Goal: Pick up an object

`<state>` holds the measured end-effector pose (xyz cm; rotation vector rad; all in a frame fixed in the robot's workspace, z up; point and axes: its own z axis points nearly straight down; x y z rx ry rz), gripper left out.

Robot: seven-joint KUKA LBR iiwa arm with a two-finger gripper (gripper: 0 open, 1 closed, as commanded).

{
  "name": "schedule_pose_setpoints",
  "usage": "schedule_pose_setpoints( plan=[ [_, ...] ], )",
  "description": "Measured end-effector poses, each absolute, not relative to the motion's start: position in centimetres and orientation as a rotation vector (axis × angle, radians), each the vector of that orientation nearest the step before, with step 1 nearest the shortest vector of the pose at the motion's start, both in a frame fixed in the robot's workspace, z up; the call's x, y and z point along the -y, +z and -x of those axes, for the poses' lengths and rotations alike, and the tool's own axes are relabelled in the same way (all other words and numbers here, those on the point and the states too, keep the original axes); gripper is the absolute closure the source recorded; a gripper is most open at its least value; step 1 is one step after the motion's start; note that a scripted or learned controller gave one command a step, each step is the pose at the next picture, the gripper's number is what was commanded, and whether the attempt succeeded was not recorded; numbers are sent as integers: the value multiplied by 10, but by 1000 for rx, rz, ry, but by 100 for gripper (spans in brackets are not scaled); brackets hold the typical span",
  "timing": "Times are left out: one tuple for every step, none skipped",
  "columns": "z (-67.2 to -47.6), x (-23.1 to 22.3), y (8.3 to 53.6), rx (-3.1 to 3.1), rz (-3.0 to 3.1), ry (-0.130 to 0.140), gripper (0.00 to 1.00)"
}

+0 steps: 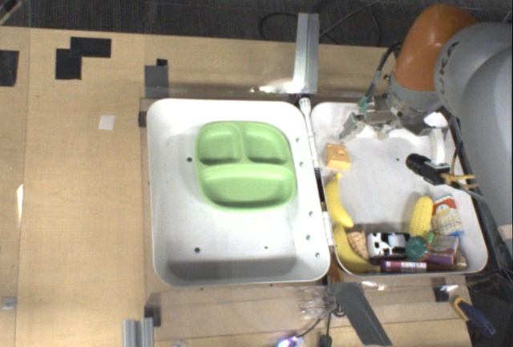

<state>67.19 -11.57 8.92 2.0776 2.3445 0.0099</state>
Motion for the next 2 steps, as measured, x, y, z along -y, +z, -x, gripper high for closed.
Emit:
schedule_pose_setpoints(
  plan=[
    [-609, 107, 90, -2303, -2125, 12, 0],
    [-634, 132, 89, -2279, -2148, 12, 0]
  ],
)
